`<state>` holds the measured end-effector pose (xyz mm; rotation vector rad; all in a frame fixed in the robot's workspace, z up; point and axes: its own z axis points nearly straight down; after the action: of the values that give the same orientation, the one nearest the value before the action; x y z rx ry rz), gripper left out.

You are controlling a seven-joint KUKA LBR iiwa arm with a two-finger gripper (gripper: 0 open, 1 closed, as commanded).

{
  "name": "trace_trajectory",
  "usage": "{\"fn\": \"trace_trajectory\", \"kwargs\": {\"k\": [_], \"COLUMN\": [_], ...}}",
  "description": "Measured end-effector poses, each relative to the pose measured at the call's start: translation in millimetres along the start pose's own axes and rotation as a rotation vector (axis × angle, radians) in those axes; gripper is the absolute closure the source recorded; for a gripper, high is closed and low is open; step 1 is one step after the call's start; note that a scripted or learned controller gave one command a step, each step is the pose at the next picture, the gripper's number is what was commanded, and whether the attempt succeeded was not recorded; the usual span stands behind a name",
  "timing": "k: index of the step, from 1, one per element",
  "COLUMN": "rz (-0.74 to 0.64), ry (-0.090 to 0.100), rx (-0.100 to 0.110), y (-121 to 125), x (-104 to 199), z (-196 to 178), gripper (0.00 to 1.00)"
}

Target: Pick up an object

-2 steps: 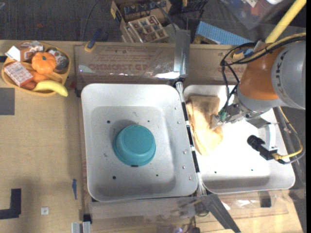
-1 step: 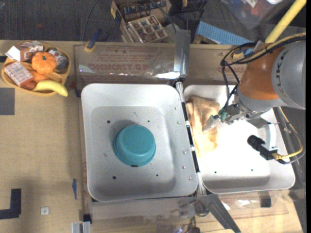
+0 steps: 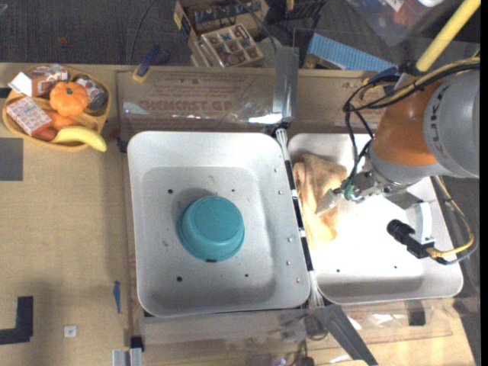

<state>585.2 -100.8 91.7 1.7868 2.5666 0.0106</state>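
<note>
Tan crumpled cloth (image 3: pixel 316 193) lay in the right white bin (image 3: pixel 381 269), the pincer (image 3: pixel 341 195) seemingly touching it, grip unclear.

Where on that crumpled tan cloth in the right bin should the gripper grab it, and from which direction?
Probably from straight above, on a raised fold near the middle of the tan cloth. It lies rumpled and soft against the left wall of the right bin, so a side approach from that wall looks blocked, while its ridges offer something to pinch. The gripper is already at the cloth's right edge.
</note>
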Motion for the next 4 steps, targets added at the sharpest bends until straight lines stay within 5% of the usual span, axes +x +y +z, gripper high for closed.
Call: {"fn": "trace_trajectory", "kwargs": {"k": [1, 2, 3, 4], "rz": [0.003, 0.003, -0.031, -0.029], "ry": [0.002, 0.001, 0.001, 0.002], "rx": [-0.003, -0.003, 0.002, -0.002], "y": [0.6, 0.5, -1.2, 0.1], "x": [-0.8, -1.1, -0.2, -0.5], "z": [-10.8, -10.9, 0.1, -10.6], "gripper": [1.00, 0.00, 0.00, 1.00]}}
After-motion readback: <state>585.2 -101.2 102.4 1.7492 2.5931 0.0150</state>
